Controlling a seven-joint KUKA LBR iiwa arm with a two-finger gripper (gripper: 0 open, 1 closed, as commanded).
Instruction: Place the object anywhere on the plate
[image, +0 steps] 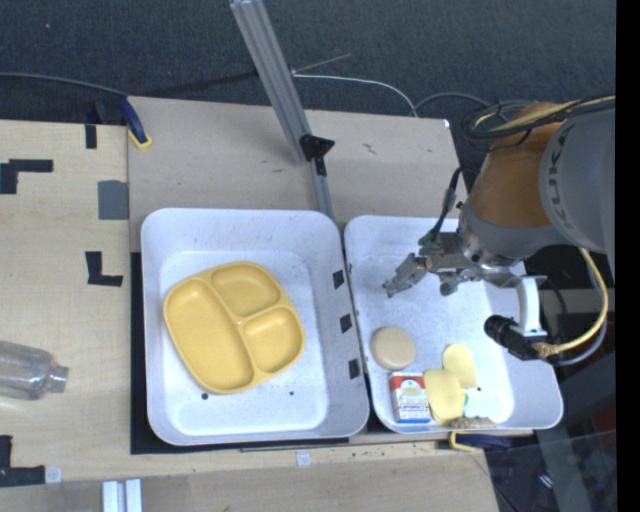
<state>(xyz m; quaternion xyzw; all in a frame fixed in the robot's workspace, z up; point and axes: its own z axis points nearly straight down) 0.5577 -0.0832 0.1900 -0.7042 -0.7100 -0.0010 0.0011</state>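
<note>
Overhead, the gripper is hovering with fingers spread and nothing between them, above the far part of the right bin.

Nearer in that bin, a round tan object is lying apart from the gripper, with a small red-and-white box just near of it and two pale yellow pieces crowding the near right corner, touching each other. Across the bin walls to the left, the yellow plate with three compartments is sitting bare in the left bin. A clear bottle is lying on the bench at the far left edge, and a grey pole is slanting over the bench beyond the bins.
</note>
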